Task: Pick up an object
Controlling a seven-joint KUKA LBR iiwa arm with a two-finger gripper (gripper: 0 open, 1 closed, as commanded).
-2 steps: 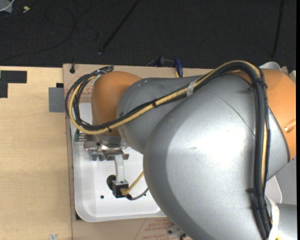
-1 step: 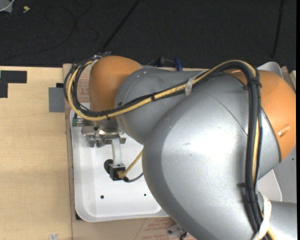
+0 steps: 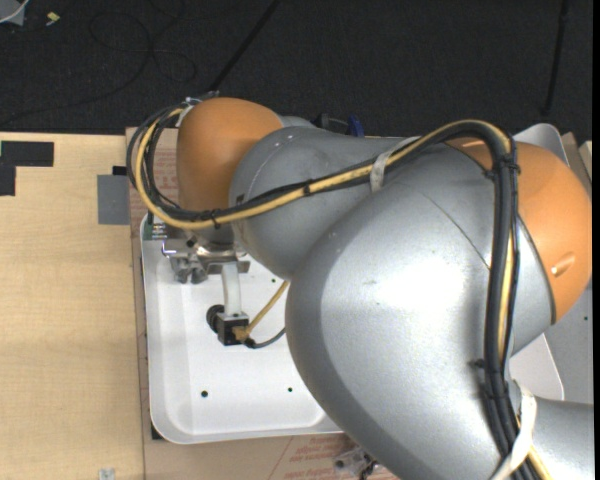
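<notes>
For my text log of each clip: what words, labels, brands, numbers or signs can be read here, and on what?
Nothing here can be read.
Reddish print on the cardboard below the white bin: too blurred to read.
Black blocky marks on the wooden bench: plain shapes, not letters.
Grey arm: no label visible on it.

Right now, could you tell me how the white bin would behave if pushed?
The white bin looks shallow and wide, so it would probably slide rather than tip. Its smooth, rounded rim suggests stiff, fairly light plastic.
</notes>
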